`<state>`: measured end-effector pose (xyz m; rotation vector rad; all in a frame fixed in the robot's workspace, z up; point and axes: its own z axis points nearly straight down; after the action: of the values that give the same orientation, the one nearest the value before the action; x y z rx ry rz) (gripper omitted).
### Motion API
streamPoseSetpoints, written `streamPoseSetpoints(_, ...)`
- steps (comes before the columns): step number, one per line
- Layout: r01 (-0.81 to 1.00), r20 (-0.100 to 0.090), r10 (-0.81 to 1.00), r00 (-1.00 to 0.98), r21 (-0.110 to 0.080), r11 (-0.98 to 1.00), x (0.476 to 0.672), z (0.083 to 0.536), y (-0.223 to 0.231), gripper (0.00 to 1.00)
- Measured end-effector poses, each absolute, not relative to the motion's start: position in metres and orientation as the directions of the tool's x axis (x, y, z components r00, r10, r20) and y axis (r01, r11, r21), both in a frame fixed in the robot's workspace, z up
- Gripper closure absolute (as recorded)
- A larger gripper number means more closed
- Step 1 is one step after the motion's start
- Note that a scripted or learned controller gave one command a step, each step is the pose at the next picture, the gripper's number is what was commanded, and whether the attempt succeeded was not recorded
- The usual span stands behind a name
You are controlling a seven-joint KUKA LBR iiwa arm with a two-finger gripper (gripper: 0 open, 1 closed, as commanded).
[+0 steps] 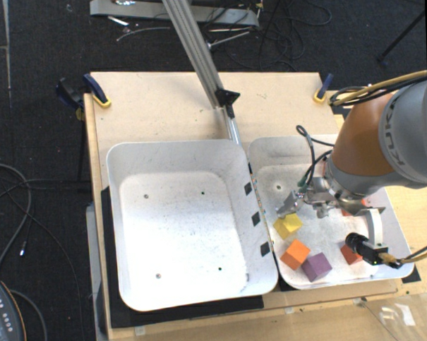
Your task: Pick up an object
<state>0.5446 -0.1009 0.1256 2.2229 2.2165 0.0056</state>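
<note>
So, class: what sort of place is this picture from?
Most likely a robotics lab test bench: a grey and orange robot arm reaches over two white bins, coloured blocks lie in one, and cables trail on the dark floor.

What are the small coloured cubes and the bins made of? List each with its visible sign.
Small coloured cubes, yellow, orange, purple: matte, even colour, crisp edges; probably foam or painted wood.
Shallow white bins: smooth moulded plastic, judging by rounded corners and slight sheen.

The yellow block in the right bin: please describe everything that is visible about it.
The yellow block is a small cube-like piece of plain matte yellow, lying slightly rotated on the floor of the right bin near its left wall. It lies apart from the orange block below it. The gripper hangs just above it.
</note>
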Motion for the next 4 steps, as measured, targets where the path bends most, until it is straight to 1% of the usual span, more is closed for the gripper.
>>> streamPoseSetpoints(1,1.000,-0.004,1.000,0.003,0.006,-0.003,0.586,0.148,-0.156,0.00)
streamPoseSetpoints(2,1.000,0.000,1.000,0.002,0.000,-0.002,0.636,0.108,-0.164,0.00)
streamPoseSetpoints(3,1.000,0.003,1.000,-0.007,-0.002,0.007,0.608,0.105,-0.104,0.00)
streamPoseSetpoints(4,1.000,0.001,1.000,0.002,-0.003,-0.002,0.557,0.095,-0.102,0.00)
